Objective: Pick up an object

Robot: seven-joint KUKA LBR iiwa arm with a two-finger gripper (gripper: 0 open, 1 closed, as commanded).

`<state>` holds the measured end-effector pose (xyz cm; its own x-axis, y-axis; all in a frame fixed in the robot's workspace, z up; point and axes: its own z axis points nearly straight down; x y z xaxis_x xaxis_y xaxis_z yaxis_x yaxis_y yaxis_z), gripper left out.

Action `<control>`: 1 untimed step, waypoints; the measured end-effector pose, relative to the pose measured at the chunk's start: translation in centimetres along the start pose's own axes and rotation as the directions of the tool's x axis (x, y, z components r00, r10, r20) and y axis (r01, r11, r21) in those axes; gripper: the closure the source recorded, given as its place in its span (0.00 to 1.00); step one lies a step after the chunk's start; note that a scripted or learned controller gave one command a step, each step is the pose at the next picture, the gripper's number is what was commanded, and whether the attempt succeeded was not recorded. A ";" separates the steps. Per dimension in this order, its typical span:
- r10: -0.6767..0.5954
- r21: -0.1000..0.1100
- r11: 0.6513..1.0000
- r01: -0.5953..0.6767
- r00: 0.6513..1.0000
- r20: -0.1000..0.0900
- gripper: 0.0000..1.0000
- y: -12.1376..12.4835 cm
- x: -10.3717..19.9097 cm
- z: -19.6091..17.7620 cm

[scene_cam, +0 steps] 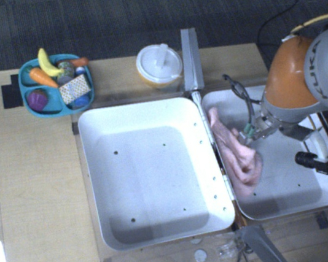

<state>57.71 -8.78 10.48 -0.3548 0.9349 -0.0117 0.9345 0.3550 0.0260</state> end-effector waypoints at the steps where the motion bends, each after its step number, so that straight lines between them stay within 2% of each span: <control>1: 0.000 0.000 1.000 0.000 1.000 0.000 0.00 0.0 0.0 0.0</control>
<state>57.70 -8.81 10.49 -0.3546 0.9349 -0.0121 0.9346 0.3548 0.0257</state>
